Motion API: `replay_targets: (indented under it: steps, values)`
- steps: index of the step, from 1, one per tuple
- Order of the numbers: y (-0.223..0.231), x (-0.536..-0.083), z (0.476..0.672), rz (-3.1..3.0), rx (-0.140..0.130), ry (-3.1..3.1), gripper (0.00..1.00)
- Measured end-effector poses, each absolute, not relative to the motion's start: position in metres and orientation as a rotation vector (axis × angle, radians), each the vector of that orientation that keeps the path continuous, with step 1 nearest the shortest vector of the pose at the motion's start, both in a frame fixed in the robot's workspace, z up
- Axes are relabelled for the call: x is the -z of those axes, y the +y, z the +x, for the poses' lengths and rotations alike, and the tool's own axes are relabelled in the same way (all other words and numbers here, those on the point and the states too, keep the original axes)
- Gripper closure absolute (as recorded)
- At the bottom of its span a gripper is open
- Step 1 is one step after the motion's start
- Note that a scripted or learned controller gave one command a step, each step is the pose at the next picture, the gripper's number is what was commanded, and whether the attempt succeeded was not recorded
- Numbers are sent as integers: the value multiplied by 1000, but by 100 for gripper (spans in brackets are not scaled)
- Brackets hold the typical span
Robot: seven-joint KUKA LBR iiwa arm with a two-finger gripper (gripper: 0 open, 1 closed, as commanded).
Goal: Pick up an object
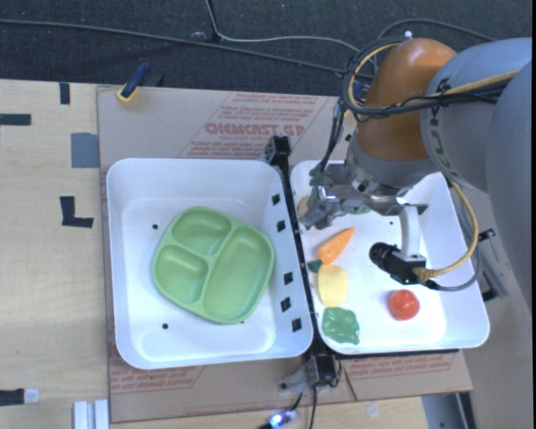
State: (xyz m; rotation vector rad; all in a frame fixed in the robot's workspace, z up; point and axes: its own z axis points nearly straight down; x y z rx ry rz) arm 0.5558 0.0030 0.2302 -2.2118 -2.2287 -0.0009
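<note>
In the right bin [456, 324] lie an orange carrot [336, 245], a yellow lemon-like piece [332, 284], a green leafy piece [340, 325] and a red tomato [404, 305]. My gripper [324, 207] hangs over the bin's upper left part, just above and left of the carrot's top end, close to the wall between the bins. Nothing shows in its grasp.
The left bin [125, 195] holds a green divided plate [214, 264]. A black part on a yellow cable [397, 264] hangs from the arm over the right bin, between the carrot and the tomato. Black clips [286, 239] line the wall between the bins.
</note>
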Motion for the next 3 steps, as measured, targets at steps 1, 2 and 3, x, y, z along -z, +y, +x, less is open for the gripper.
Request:
replay_targets:
  steps: [1, 2, 3]
  values:
    - [50, -219, 555, -2213, -4, -2226, 100]
    - [96, -218, 563, -2214, -2, -2227, 100]
    - [93, -218, 562, -2218, -3, -2223, 0]
